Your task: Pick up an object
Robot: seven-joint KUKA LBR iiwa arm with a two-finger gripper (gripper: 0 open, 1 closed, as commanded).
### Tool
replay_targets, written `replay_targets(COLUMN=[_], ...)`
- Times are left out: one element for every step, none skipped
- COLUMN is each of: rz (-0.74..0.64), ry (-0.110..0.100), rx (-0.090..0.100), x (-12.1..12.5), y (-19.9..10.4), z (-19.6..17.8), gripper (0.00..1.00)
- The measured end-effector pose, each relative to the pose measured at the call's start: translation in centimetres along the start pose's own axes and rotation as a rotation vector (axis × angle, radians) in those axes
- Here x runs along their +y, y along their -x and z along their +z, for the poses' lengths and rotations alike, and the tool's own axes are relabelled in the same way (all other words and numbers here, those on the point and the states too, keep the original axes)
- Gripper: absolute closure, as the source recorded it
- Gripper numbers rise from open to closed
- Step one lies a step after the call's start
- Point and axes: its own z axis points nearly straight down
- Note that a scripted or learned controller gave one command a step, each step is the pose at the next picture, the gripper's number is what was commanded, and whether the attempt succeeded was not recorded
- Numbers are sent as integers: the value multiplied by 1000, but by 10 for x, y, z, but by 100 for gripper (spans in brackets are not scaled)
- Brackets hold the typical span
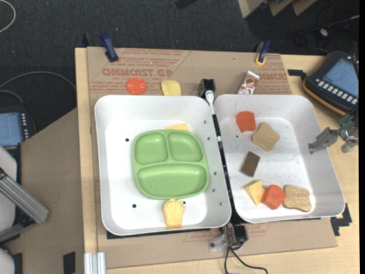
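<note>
Lying nearest the camera in the left bin point(111, 153) is a ribbed yellow toy shell-shaped piece point(173, 212), set just below a glossy green plastic divided plate point(170, 163) with three compartments. A yellow wedge point(178, 127) is partly hidden behind the plate's far rim. In the right bin point(325, 164), along the near edge, a yellow cheese-like wedge point(254, 191), a red rounded block point(273, 196) and a speckled tan bread slice point(297, 198) are seen in a row, the first two touching. Farther in, a flat brown rectangle point(250, 164) is seen, then a tan toast-like square point(266, 136) and a red-orange block point(246, 121) beside it. The grey metal tool point(327, 140) is seen at the right bin's right rim, well apart from all these pieces; whether it is released or clenched cannot be told. Beyond the bins, on the cardboard-covered worktop point(91, 96), an orange disc point(136, 85), a pale yellow piece point(170, 88) and a small printed carton point(248, 83) are laid. Two blue clamps point(109, 47) are fixed at the far edge.
</note>
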Motion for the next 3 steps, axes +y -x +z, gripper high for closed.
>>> replay_targets(rz=[-7,-5,1], ry=[-10,-6,1], rx=[7,4,0], x=[18,38,38], y=[-72,-118,-115], z=[111,173,159], gripper=[0,0,100])
